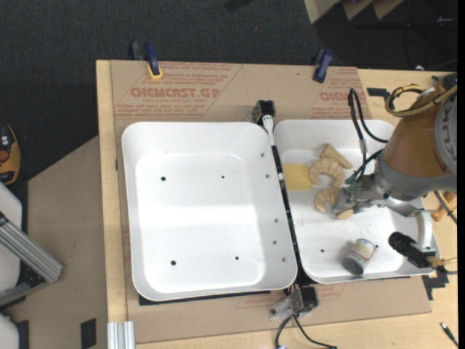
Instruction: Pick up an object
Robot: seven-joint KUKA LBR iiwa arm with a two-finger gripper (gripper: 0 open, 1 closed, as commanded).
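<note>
**benchwatcher:** Nearest the lens is the arm (421, 151), grey with its orange band, reaching in from the right and cut off by the frame edge. Its pincer (351, 197) sits low in the right bin (320, 264), right at the lower croissant-shaped pastry toy (328, 198). I honestly cannot tell the pincer's state; the tips are small, dark and blur into the toy.

**slotcar_dan:** So is it holding that pastry?

**benchwatcher:** Can't say. It's touching or just beside it, but nothing clearly shows the toy between the tips. Moving outward: a second tan pastry toy (333, 161) lies just above, and a flat yellow square (296, 176) sits beside it near the bin's left wall. Lower down, a small can (358, 254) lies tilted on its side, label unreadable. A black cylindrical part (408, 246) of the arm overlaps the bin's right rim.

**slotcar_dan:** And the rest?

**benchwatcher:** Left bin (145, 195) is white with a few dark dots on the floor. Both bins rest on a brown board on the desk (218, 86), with blue clamps (150, 55) along its far edge. Printed lettering on the board is only partly readable.
</note>
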